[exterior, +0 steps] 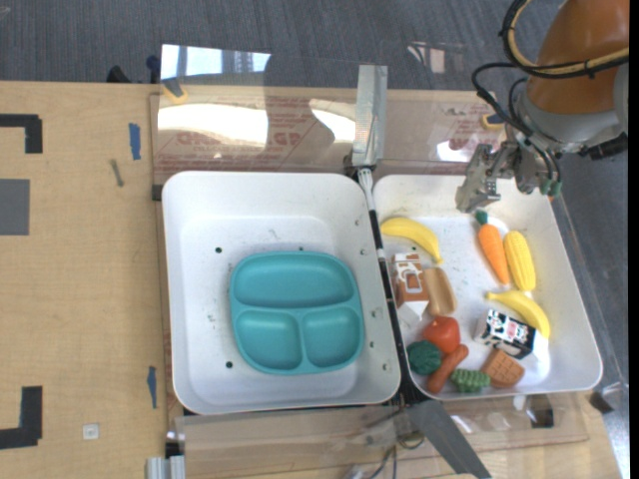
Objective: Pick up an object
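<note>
A tan wooden bench top (pixel 70 297) fills the left of the frame; dark grey carpet floor (pixel 300 13) runs across the top.

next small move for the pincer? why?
Probably a short drop toward the carrot. The pincer sits above the right bin's far end with nothing visible between its tips, and the carrot's green top lies just below it. The corn lies right beside the carrot, so centring on the carrot first seems wise.
</note>
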{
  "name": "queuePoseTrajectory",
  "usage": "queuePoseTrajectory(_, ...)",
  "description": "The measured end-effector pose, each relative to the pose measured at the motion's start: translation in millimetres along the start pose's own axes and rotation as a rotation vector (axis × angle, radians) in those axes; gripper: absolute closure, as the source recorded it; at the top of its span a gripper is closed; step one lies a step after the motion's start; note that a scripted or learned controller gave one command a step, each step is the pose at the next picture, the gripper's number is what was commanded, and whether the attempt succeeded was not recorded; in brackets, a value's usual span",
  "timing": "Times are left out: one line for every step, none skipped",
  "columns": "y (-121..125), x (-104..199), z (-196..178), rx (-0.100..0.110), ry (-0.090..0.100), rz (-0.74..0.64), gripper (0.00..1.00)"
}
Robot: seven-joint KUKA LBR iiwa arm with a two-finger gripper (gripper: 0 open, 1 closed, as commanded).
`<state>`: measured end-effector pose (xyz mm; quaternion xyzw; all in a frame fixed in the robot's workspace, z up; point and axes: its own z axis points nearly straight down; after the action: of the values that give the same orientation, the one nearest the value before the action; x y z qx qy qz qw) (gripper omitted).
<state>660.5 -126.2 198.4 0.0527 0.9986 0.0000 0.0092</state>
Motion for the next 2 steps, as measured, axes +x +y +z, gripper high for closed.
queuePoseTrajectory(-2,3,6,0.000,0.011,0.003,0.00)
queuePoseTrajectory(-63,35,108,0.002,0.007,-0.035,0.00)
